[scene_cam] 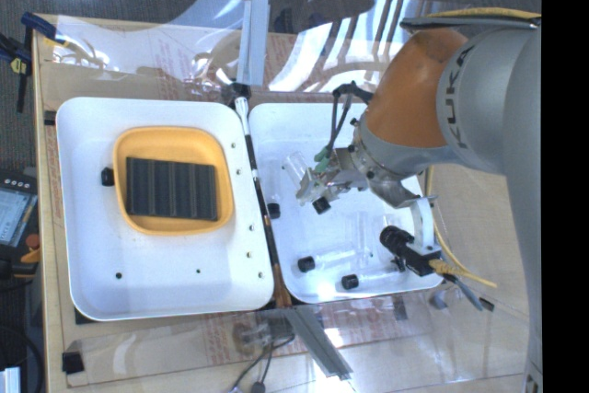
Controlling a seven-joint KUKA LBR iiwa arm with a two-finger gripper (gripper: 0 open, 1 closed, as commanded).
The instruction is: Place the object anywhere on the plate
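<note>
Hovering over the right bin [276,129] with jaws [317,190] in an unreadable state, still at pickup; next, grasping a small black piece [306,263] for the yellow plate [171,145].

Two white bins [83,198] sit side by side on one counter [110,345]. One yellow plate [172,179] (dark ribbed centre) lies in the left bin. One arm [460,97] carries one end effector [317,189].
</note>
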